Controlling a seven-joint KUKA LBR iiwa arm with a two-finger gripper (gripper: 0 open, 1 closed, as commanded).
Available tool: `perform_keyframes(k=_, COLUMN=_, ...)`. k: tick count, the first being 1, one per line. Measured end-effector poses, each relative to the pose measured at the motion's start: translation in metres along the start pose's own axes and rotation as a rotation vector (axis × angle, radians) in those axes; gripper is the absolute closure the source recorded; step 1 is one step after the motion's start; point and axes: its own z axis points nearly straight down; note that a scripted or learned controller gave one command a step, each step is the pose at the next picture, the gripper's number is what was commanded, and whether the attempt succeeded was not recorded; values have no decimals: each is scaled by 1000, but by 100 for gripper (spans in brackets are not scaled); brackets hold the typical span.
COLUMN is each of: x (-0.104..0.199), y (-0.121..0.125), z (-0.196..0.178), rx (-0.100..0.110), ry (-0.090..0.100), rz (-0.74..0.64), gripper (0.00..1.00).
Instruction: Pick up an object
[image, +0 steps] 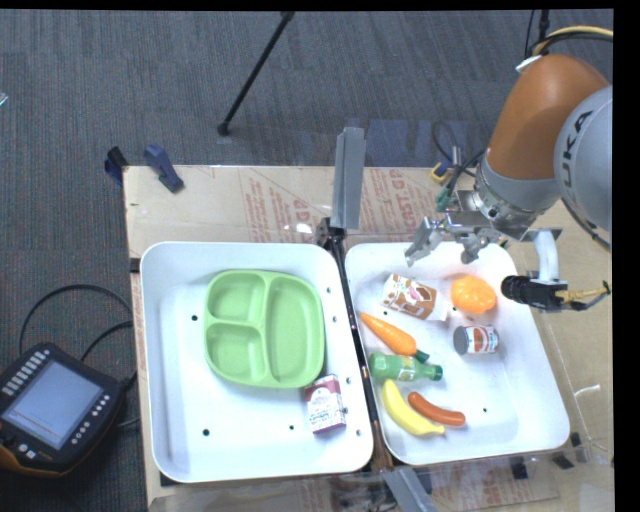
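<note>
My gripper (443, 249) hangs over the far edge of the right bin (520, 400), open, with nothing between its fingers. Just below it in that bin lie a brown-and-white snack packet (410, 297) and an orange (473, 296). Nearer the front are a small can (477, 340), a carrot (388, 335), a green bottle (403, 368), a banana (408, 412) and a red sausage (437, 410). In the left bin (170, 400) sit a green divided plate (266, 328) and a small red carton (326, 404).
A grey upright post (349, 180) stands behind the divider between the bins. A black cylinder (535, 290) on the arm juts out over the right bin's right rim. A teach pendant (55, 405) lies on the floor at left.
</note>
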Motion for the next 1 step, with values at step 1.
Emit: perform_keyframes(k=1, x=-6, y=-74, z=109, rx=3, ry=1, rz=-11, gripper=0)
